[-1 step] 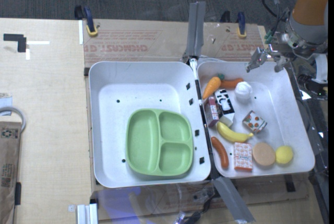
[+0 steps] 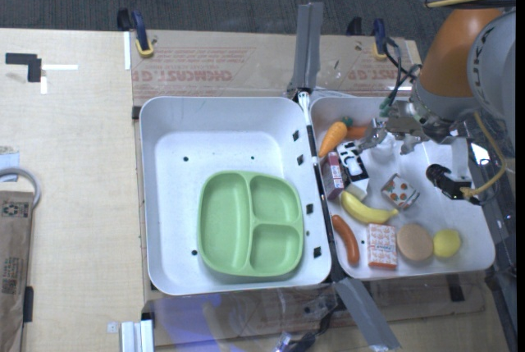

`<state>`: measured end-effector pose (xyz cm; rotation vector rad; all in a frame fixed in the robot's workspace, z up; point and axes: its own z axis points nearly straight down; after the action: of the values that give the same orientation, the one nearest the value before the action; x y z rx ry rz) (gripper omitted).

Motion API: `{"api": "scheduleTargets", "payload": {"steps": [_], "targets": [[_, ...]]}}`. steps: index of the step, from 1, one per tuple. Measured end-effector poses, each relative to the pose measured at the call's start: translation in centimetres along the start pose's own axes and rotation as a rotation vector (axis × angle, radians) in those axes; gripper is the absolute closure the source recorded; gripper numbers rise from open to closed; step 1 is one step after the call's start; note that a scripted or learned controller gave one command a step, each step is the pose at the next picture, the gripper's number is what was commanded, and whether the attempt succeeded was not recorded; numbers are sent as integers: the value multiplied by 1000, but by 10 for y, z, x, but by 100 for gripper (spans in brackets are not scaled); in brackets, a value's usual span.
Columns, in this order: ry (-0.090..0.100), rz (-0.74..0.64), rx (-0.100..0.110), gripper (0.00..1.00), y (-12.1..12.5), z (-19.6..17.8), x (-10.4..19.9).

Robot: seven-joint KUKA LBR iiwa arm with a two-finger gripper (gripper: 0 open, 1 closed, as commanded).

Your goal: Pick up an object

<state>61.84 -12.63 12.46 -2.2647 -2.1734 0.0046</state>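
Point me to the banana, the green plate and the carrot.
banana (image 2: 367, 209): camera view, middle of its curved body.
green plate (image 2: 223, 221): camera view, floor of its large left compartment.
carrot (image 2: 333, 137): camera view, middle of the orange root.

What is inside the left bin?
The left bin holds a green divided plate lying flat, with nothing in its three compartments. Whatever is on the bin floor beneath the plate is covered and cannot be seen.

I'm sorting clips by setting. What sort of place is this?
Probably a robot lab bench: two white bins clamped to a board, toy food like a banana, and an arm reaching in.
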Motion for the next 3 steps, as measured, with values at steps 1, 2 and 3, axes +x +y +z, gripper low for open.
{"api": "scheduleTargets", "payload": {"steps": [1, 2, 3], "targets": [[-1, 203, -1, 0, 12, -13, -45], [1, 172, 2, 0, -33, 36, -32], [1, 187, 2, 0, -91, 37, -18]]}}
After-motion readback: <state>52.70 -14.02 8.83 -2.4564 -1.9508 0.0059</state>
